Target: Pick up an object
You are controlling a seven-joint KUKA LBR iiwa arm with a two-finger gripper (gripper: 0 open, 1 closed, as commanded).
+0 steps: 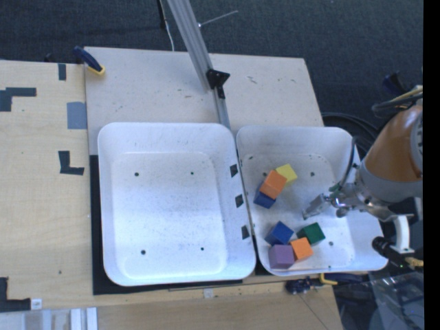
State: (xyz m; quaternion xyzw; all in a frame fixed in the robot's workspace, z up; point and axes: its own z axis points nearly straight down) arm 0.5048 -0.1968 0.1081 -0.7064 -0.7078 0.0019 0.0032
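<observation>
Dark blue-grey carpet (289, 16) runs across the top, flat and evenly lit. Below it sits the pale wooden bench (158, 81), lightly scuffed, and a second light board (38, 184) butts against it on the left, dotted with dark tape patches (75, 114). A slanted metal rail (189, 33) cuts down from the top, ending at a black clamp (217, 78). A blue and yellow clip (89, 60) grips the bench's far left corner. A black mat (96, 253) peeks out underneath.

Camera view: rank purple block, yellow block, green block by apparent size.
1. purple block, clearly largest.
2. green block and yellow block look about alike; the orange block hides part of the yellow, so I won't rank them.
</observation>
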